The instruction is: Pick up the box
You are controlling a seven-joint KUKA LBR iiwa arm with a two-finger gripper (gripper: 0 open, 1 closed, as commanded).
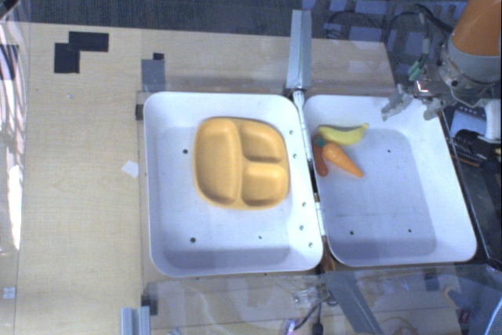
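Box (240, 162) well left of gripper (413, 103)

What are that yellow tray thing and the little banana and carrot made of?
The yellow compartment tray looks like moulded plastic: rounded edges, uniform colour, soft sheen. The banana and carrot seem to be plastic toy food, smooth and evenly coloured, though rubber or foam is possible.

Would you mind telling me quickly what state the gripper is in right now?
Gripper: open, holding nothing, above the right bin's far right corner.
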